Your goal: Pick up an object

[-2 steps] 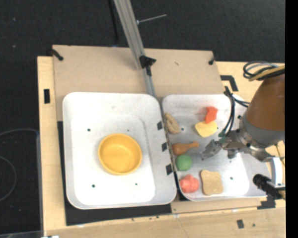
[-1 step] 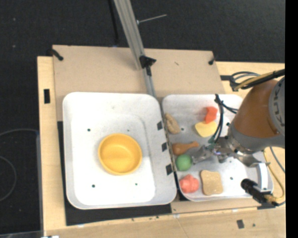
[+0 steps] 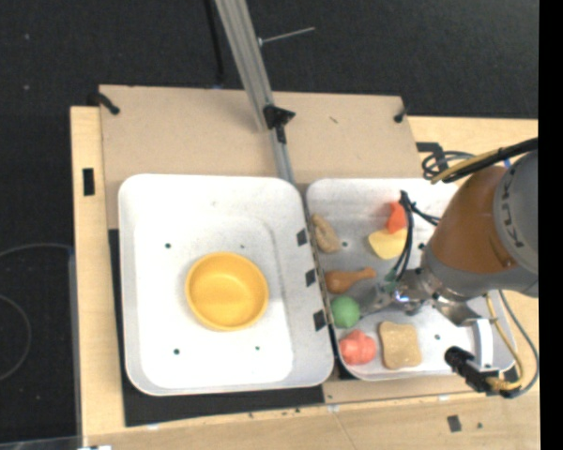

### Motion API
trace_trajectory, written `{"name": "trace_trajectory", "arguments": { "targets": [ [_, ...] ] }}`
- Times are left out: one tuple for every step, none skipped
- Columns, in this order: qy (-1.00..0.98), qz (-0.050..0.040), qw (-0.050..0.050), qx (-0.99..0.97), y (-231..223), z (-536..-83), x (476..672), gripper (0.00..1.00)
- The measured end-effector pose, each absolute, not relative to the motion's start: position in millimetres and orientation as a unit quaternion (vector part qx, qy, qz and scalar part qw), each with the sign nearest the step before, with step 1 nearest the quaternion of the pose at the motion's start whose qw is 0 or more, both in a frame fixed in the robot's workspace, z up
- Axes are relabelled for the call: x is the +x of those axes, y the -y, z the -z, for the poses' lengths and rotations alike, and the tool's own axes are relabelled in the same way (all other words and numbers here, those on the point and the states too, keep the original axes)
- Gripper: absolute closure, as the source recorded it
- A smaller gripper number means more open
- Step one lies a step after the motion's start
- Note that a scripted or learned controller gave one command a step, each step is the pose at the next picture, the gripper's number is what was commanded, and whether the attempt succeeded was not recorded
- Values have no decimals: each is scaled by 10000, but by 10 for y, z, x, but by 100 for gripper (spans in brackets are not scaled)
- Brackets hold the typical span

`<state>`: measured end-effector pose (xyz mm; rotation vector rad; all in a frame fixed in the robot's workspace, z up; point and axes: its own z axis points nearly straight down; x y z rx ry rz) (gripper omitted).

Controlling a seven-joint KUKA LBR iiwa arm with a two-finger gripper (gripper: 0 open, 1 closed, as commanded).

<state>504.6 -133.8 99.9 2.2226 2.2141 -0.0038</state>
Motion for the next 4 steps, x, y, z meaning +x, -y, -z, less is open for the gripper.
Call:
{"name": "trace_trajectory", "arguments": {
  "targets": [
    [-7046, -14, 30, 7096, 1332, -1117, 5062, 100],
    [-7055, -18, 35, 7087, 1429, -1699, 5037, 100],
    [-7082, -21, 39, 7060, 1442, -2281, 4970, 100],
    [-7085, -10, 13, 7057, 1449, -2359, 4984, 100]
  ]
}}
